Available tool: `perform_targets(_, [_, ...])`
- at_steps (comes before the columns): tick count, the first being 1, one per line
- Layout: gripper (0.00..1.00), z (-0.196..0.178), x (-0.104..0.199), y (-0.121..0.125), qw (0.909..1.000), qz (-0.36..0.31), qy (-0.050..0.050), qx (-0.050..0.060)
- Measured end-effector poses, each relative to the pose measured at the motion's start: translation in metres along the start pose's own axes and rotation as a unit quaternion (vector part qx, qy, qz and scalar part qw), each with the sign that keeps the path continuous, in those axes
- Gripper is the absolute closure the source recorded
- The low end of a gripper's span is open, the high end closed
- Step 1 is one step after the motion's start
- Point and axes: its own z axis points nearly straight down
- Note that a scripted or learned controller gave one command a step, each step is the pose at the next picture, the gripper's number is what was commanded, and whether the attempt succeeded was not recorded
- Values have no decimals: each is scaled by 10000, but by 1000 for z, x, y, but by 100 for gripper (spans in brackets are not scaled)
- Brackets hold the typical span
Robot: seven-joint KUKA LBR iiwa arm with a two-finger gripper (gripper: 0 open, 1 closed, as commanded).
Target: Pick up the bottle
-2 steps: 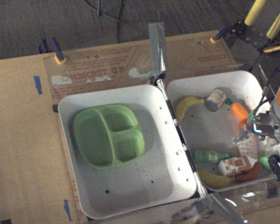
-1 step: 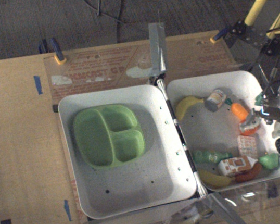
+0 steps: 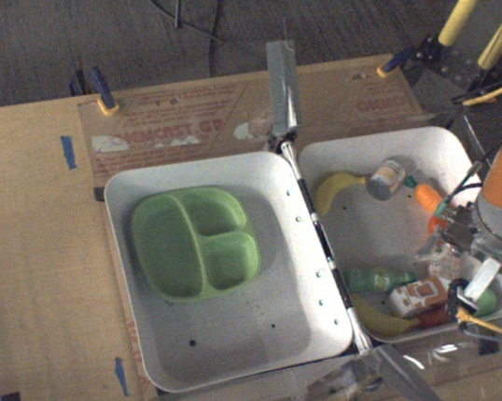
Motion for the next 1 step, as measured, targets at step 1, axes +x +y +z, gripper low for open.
perform_targets(1, [0,-89,-31,22,9991,432,-23,33])
